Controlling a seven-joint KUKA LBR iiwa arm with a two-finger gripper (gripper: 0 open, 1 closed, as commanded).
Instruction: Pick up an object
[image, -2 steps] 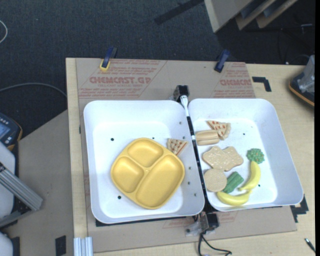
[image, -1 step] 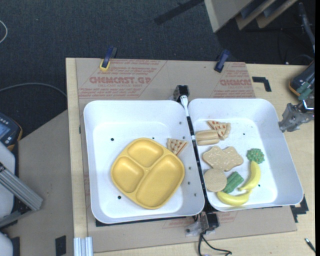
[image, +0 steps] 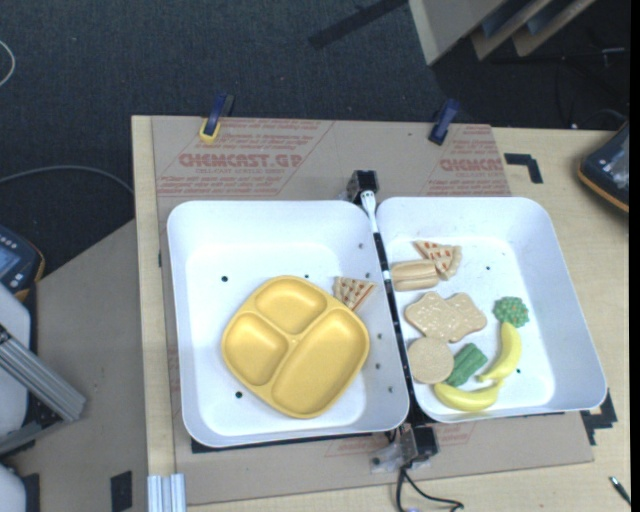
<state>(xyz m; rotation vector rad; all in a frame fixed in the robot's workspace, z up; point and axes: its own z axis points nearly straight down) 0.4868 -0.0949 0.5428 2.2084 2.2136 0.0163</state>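
Two white bins sit side by side: the left bin (image: 190, 300) holds a yellow divided plate (image: 294, 345) and waffle piece (image: 352, 291); the right bin (image: 560, 300) holds a banana (image: 490, 380), broccoli (image: 511, 311) and crackers (image: 445, 316).

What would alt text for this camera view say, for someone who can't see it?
Two white bins sit side by side: the left bin holds a yellow divided plate and a waffle piece; the right bin holds toy foods, including a banana.
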